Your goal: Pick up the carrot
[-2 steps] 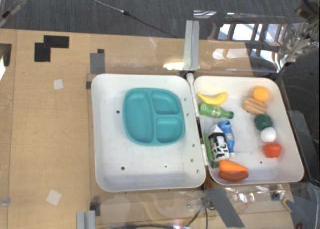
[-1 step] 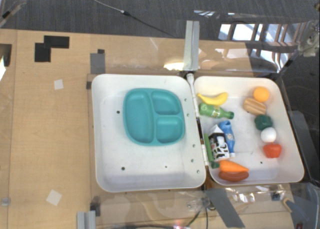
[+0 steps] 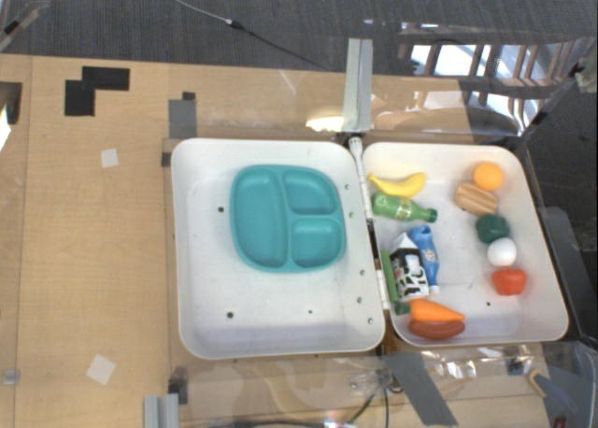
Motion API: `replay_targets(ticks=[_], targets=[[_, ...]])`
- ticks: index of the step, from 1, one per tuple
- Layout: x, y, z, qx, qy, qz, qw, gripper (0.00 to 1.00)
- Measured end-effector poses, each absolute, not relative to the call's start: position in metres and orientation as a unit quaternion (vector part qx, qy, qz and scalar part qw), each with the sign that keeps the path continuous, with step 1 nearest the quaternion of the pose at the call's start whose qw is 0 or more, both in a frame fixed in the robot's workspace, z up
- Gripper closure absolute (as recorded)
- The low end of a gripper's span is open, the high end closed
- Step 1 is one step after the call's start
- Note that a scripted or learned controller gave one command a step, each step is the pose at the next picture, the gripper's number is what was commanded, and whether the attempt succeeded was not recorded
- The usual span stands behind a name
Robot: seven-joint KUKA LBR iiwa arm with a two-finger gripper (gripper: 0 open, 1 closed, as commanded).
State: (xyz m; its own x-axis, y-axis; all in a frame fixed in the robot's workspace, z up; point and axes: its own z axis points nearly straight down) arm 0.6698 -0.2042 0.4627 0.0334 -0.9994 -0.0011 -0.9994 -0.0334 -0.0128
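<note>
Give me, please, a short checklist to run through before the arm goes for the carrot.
1. Carrot located, in the right bin near its front wall: ok.
2. Carrot top uncovered: ok.
3. Room beside it: not ok; the milk carton and the red-brown piece crowd it.
4. Carrot clear of the bin wall: cannot tell.
5. Teal tray in the left bin, out of the way: ok.
</note>
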Motion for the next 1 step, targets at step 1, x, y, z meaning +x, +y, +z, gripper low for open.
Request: replay_targets(ticks=[1], targets=[[0.6689,-0.2002,0.4863,-0.829,0.559,-0.0033,0.004,1.00]])
